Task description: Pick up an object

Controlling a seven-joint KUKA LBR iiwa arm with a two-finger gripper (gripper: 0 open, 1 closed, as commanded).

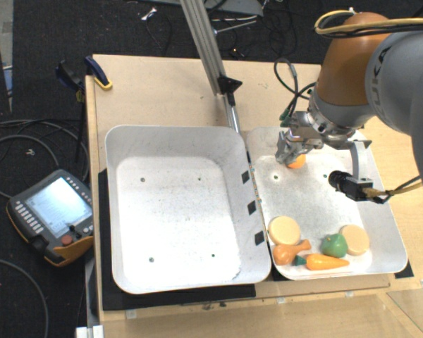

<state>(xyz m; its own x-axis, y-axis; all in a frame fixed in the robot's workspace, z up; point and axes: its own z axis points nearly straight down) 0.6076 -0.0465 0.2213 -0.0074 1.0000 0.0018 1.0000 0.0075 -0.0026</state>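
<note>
The step in hand looks like the grasp itself: the jaws [294,153] sit low in the right bin [381,220], at its far left part, with a small orange object [296,162] just beneath their tips and touching or nearly touching them. How far the jaws stand open I cannot tell, nor whether they truly grip the orange piece; it peeks out below them rather than plainly between them. The next move, as I judge it, calls for a firm closing and a straight lift to prove the hold. The arm [370,62] reaches in from the right, its orange band bent above the wrist, pointing down and leftward. Well apart, nearer the camera than the jaws, lie a cream disc [284,229], a carrot-like piece [326,262] and a green piece [333,245].
</note>
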